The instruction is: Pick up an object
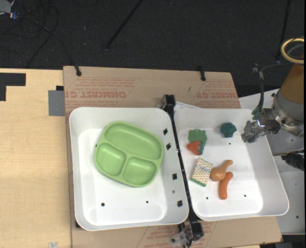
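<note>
The claw (249, 132) hangs at the right rim of the right bin (256, 203), at the end of the grey arm (292, 94) with its orange band; it is small and dark against the rim, and one cannot tell if it is open or closed; nothing is seen between its tips. The nearest thing to it is one dark teal lump (228, 129), lying just beside it in the upper part of the right bin. Further to the left in the same bin there is one toy strawberry (196, 141), green on top and red below. Below these lie three more things: one small patterned packet (201, 171), one orange pear-shaped toy (221, 170) touching the packet's right side, and one red-orange sausage shape (225, 185) just under the pear shape. So the right bin holds five loose things, all resting on its floor. The left bin (91, 200) holds one green plate (128, 153) with three compartments; it lies flat. The two bins stand side by side on one sheet of brown cardboard (137, 89).
</note>
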You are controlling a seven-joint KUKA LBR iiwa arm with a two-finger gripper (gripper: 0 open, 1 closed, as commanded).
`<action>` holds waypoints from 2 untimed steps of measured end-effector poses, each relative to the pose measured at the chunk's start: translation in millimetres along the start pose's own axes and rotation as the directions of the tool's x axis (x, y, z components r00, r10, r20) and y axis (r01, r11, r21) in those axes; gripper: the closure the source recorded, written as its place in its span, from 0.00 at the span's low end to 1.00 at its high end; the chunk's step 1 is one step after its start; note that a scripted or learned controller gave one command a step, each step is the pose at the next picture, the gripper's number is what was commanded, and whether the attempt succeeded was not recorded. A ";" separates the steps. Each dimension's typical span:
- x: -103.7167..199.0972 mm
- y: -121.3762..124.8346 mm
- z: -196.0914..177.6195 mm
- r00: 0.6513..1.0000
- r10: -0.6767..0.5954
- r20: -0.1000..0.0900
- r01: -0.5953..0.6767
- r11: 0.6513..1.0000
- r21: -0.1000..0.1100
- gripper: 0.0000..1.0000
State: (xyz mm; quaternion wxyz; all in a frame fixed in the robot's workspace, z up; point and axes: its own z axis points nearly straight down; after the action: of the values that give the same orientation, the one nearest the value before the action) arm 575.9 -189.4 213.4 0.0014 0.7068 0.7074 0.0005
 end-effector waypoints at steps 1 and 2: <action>-0.8 1.1 -53.4 1.000 -0.001 0.000 0.001 1.000 -0.001 1.00; 61.1 -4.9 -49.6 1.000 -0.005 -0.004 0.005 1.000 0.006 1.00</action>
State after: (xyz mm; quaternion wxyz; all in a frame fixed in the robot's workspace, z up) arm 570.8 -128.2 262.9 -0.0022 0.7052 0.7090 -0.0003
